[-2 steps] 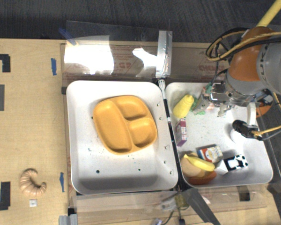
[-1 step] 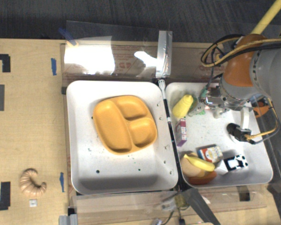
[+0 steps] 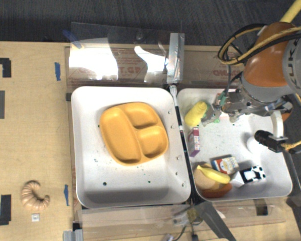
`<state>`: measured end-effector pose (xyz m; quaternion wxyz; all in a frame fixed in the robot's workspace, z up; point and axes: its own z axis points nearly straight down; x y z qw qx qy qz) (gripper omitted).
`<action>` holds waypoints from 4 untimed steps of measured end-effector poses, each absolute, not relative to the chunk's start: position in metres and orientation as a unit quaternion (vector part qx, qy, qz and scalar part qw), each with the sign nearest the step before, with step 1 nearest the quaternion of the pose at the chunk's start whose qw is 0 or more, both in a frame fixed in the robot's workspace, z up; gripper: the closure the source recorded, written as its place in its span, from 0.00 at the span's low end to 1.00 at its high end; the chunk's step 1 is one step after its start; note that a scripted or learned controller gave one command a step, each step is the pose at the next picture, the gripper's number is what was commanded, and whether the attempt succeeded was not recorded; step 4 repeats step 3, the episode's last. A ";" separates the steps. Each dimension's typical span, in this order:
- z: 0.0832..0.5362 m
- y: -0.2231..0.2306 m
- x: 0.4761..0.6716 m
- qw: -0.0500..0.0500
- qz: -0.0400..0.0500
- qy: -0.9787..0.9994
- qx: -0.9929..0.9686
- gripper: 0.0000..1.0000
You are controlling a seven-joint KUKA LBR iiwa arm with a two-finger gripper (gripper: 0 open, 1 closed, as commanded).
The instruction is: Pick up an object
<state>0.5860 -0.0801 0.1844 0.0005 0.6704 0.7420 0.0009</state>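
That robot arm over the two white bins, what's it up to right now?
The arm reaches in from the right, its gripper low in the right bin, right beside a yellow object at the bin's left wall. A banana, small carton and black-and-white item lie nearer the front. The left bin holds a yellow divided tray.

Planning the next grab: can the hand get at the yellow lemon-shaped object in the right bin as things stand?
Probably yes. The hand sits right beside the yellow lemon-shaped object in the right bin, with nothing on top of it; the bin wall to its left may crowd the approach.
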 end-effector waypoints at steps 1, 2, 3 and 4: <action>0.092 -0.117 0.636 -0.001 0.000 0.726 0.687 0.00; 0.099 -0.117 0.636 -0.003 -0.001 0.726 0.687 1.00; 0.185 -0.030 0.651 0.001 0.002 0.766 0.642 1.00; 0.185 -0.030 0.651 0.001 0.002 0.766 0.642 1.00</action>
